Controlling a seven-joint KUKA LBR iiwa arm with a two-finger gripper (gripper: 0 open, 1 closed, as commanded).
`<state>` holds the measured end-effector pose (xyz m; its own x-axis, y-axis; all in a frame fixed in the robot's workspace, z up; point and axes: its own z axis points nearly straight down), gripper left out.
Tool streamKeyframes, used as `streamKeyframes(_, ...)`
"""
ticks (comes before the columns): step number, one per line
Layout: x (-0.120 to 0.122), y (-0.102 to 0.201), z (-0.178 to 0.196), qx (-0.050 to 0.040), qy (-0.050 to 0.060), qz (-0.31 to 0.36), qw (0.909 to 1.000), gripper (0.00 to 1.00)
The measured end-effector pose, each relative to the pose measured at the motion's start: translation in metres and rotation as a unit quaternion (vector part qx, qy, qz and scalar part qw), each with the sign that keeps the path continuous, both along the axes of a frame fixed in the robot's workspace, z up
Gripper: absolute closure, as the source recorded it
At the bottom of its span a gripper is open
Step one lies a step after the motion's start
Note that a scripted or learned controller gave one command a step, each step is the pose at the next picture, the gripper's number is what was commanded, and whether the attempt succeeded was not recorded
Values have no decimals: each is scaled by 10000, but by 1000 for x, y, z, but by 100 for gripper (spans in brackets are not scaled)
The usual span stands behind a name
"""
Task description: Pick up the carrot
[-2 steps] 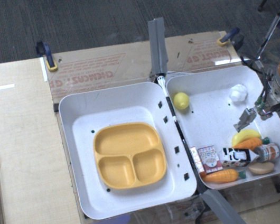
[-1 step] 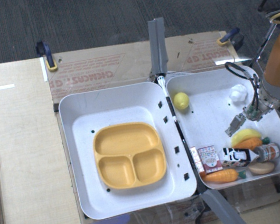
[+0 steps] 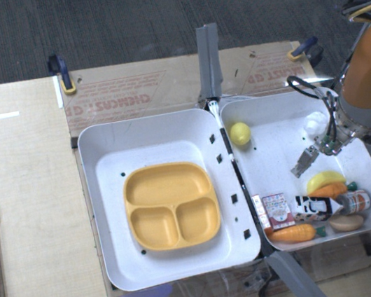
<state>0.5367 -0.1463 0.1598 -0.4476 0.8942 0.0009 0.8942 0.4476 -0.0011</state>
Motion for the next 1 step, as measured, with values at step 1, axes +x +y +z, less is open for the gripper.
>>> streamKeyframes(1,5,-13,-52,2,12,-258,9997,0)
